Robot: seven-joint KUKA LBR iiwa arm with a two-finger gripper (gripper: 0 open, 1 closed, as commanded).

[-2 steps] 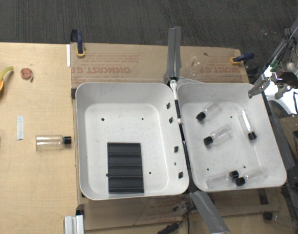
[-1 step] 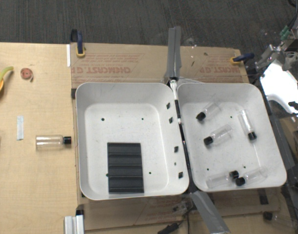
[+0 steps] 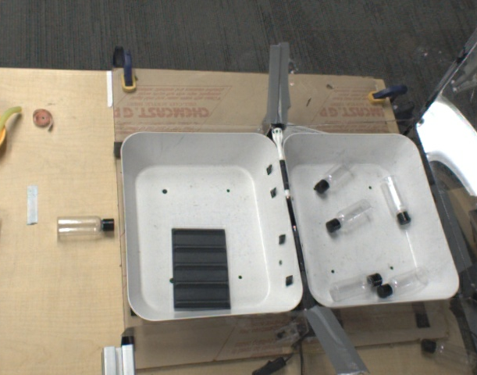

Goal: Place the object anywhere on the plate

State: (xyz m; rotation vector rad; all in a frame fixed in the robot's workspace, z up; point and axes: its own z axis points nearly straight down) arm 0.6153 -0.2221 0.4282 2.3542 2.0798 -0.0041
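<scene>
- Clear vials (image 3: 348,216) lie scattered in the right bin (image 3: 425,178), right of centre frame.
- The black ribbed plate (image 3: 199,269) lies lower left of them, in the left bin (image 3: 144,209).
- The gripper's state cannot be told.

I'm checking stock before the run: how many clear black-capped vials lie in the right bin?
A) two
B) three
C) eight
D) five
D. The right bin holds five clear vials: one at the upper left, one in the middle, one at the right and two near the front edge. A sixth vial lies outside, on the bench left of the bins.
</scene>
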